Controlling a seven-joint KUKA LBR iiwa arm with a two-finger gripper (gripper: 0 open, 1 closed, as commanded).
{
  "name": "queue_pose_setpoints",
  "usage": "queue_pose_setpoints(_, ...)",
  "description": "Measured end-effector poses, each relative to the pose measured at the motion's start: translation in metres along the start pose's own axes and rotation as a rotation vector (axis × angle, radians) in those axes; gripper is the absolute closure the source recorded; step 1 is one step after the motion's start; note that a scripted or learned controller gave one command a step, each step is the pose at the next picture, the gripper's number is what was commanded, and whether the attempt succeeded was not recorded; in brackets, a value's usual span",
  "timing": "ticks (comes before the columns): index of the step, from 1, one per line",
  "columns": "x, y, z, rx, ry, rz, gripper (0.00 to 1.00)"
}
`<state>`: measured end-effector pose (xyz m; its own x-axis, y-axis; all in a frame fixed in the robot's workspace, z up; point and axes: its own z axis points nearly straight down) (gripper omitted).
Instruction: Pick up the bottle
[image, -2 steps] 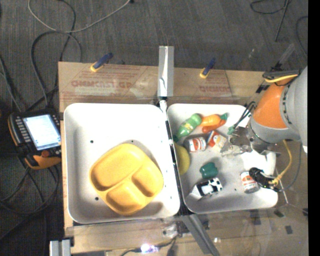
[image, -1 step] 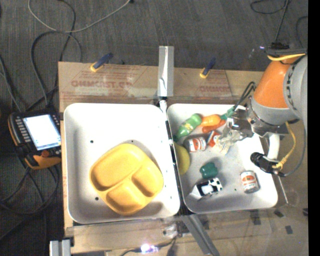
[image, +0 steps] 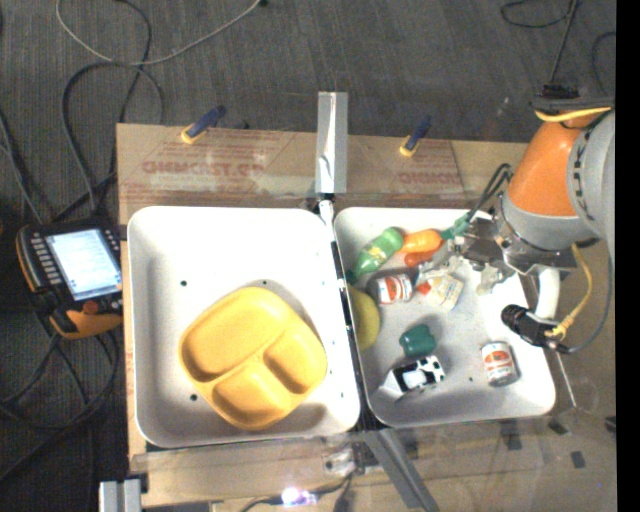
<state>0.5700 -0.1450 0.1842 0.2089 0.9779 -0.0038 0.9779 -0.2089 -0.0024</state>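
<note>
Green bottle (image: 380, 250) lies wedged against the carrot (image: 424, 241) and can (image: 395, 288); the pincer (image: 478, 252), its spread indiscernible, may snag neighbours instead.

1. Fixed above the bench (image: 300, 165), looking down at a slant.
2. Far enough back to take in both white bins: left bin (image: 150, 300) and right bin (image: 530, 395), side by side.
3. Dark floor with cables along the top and left edges.
4. Arm (image: 560, 190) entering from the right side.
</note>
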Motion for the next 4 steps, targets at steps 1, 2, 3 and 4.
queue_pose_setpoints(1,0.023,-0.05,0.094,-0.011,0.004,0.179,0.0)
queue_pose_setpoints(2,0.023,-0.05,0.085,-0.011,0.005,0.179,1.0)
queue_pose_setpoints(3,0.04,-0.045,0.071,0.004,0.0,0.496,1.0)
queue_pose_setpoints(4,0.087,-0.053,0.002,0.003,0.002,0.242,1.0)
